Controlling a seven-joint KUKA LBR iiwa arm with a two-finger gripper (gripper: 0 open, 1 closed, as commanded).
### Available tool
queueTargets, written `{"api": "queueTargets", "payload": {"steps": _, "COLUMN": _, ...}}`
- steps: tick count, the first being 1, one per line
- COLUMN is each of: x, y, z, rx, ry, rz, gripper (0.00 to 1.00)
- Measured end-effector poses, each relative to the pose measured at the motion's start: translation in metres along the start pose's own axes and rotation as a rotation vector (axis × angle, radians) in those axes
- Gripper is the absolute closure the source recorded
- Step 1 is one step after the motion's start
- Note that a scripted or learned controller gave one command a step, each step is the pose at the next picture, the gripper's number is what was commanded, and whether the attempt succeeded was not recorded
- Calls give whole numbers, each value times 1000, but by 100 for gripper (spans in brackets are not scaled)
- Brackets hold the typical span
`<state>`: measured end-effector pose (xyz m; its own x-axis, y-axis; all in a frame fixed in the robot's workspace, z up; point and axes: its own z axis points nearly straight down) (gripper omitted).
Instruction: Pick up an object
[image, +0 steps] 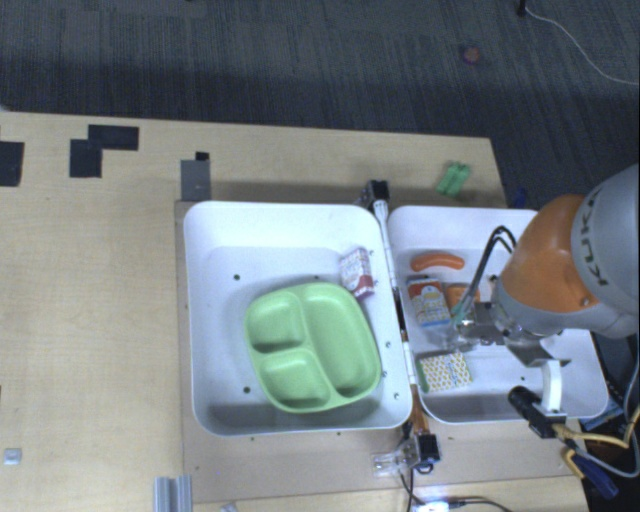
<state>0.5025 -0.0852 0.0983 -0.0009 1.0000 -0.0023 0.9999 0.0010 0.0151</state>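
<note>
Your likeliest target is the small pale packet (445, 371) lying flat on the floor of the right bin (590, 395), just below the gripper (462, 333) as you look at the view, near enough that contact or a gap cannot be judged. Just above the gripper sits a blue-and-orange pouch (431, 302), with an orange sausage-shaped item (438, 262) farther up near the bin's back wall. You cannot tell how far the jaws stand apart; the wrist hides them, and nothing shows between them.

The arm (560, 265) reaches in from the right, its orange band bulking over the right bin's right half, the grey wrist bent down and leftward so the gripper sits low over the bin's middle.

Well to the gripper's left, in the left bin (215, 300), you see a green divided plate (312, 345) and a small red-and-white wrapper (357, 270) touching the plate's upper right rim.
</note>
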Motion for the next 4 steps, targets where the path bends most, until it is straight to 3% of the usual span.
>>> {"api": "queueTargets", "payload": {"steps": 1, "x": 0, "y": 0, "z": 0, "rx": 0, "ry": 0, "rz": 0, "gripper": 0}}
{"api": "queueTargets", "payload": {"steps": 2, "x": 1, "y": 1, "z": -10, "rx": -3, "ry": 0, "rz": -2, "gripper": 100}}
{"api": "queueTargets", "payload": {"steps": 3, "x": 1, "y": 1, "z": -10, "rx": -3, "ry": 1, "rz": -3, "gripper": 0}}
{"api": "queueTargets", "payload": {"steps": 4, "x": 1, "y": -13, "z": 11, "rx": 5, "ry": 1, "rz": -1, "gripper": 0}}
